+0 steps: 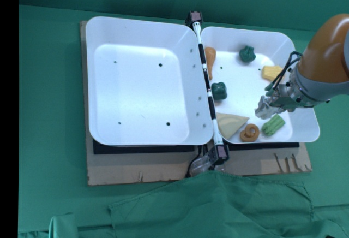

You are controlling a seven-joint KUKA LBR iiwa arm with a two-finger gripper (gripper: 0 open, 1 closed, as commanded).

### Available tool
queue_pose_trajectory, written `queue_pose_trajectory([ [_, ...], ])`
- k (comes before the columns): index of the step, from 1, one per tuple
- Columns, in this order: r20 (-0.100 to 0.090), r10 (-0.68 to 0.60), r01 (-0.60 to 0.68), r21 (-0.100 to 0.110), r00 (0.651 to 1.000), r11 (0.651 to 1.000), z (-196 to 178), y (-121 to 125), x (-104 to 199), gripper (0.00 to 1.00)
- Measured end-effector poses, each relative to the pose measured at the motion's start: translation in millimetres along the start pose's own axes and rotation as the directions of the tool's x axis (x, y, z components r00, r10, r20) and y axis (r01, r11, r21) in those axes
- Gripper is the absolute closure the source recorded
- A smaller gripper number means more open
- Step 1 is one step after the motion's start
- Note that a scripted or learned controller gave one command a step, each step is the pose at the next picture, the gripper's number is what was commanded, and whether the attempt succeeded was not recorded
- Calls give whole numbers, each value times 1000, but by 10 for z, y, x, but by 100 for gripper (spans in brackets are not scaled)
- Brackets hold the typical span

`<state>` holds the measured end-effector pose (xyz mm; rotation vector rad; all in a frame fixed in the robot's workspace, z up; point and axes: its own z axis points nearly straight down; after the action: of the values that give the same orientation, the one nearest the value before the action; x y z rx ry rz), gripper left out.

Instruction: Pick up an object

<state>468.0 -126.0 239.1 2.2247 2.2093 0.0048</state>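
While I watch from above, a light green piece [273,125] lies in the right bin [305,134], just below the jaws [265,109]; I cannot tell their state. Farther back sits a yellow piece [271,72].

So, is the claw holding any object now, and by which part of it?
This cannot be told. The claw hangs low in the right bin, just above the light green piece, but nothing visibly sits in its grip.
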Motion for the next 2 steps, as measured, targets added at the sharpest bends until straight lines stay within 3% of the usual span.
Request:
queue_pose_trajectory([
  [1,4,-4,4,-11,1000,1000,-1024,312,-200,100],
  [2,2,-4,4,-5,1000,1000,-1507,261,-182,100],
])
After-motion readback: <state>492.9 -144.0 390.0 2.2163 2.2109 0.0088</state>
